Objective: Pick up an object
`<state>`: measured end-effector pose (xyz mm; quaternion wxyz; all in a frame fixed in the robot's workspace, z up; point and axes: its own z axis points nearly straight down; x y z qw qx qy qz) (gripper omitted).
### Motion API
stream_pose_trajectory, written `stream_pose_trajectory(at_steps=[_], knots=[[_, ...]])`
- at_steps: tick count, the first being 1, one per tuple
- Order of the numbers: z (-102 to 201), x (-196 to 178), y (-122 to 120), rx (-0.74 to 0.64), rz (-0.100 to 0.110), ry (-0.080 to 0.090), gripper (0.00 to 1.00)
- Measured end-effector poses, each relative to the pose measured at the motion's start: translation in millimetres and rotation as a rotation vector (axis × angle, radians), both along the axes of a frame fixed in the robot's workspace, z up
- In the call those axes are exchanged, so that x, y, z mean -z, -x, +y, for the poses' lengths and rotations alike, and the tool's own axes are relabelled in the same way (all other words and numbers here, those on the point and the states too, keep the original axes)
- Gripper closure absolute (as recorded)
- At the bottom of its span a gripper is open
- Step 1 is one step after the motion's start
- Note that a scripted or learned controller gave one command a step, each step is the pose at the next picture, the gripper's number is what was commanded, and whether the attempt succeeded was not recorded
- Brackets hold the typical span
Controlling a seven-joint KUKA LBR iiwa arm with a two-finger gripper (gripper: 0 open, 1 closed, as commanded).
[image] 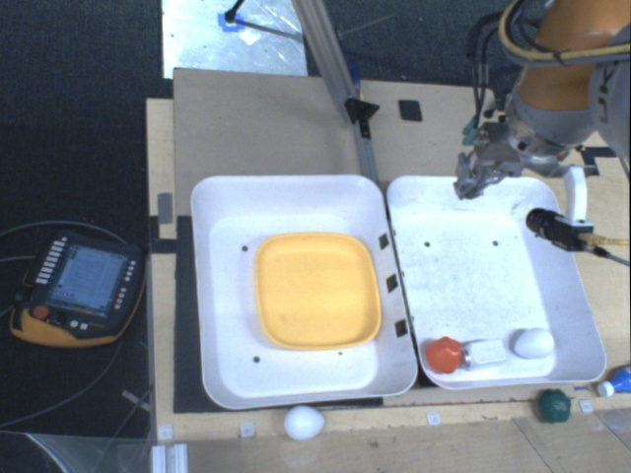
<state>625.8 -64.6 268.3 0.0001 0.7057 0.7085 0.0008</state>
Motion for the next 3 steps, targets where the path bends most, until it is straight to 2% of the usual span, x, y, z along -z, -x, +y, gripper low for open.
stream_pose_trajectory(at_steps=[1, 2, 3], knots=[[53, 3, 23, -0.001, 0.001, 0.000, 1.00], [101, 23, 55, -0.001, 0.002, 0.000, 1.00], [138, 38, 76, 0.001, 0.002, 0.000, 1.00]])
